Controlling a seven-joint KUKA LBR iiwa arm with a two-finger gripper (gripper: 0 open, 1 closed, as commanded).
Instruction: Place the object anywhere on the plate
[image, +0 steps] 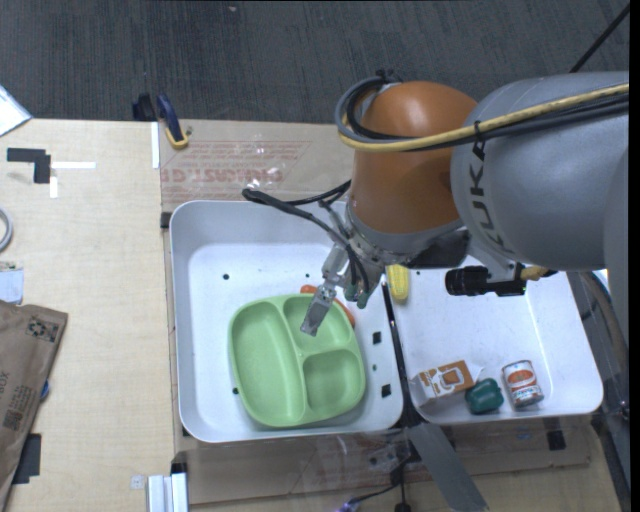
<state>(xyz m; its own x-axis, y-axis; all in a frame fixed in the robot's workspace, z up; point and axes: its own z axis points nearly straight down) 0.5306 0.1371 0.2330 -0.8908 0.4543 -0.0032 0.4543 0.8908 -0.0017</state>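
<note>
The gripper (332, 305) hangs low over the far right corner of the green plate (265, 360), and I cannot tell if it is released or clenched, because the wrist covers it from above. Just under it I see a small orange thing (345, 311), partly hidden. I take it for the object of the task. It sits at the far right rim of the plate, but whether it rests inside a compartment, on the rim, or just beside the plate, I cannot tell.

This is my main worry. If the thing is only on the rim, it may roll off onto the floor of the left bin (185, 330) when the arm lifts. If it is stuck to the gripper, it may be carried away from the plate again. The gripper is also so close to the plate that a sideways move could push or tip the plate.

To the right of the plate, a yellow thing (398, 283) lies at the wall between the bins, close to the wrist, and could be knocked. Further right of the plate, a carton (445, 380), a green thing (485, 397) and a can (522, 385) are well apart from it.
</note>
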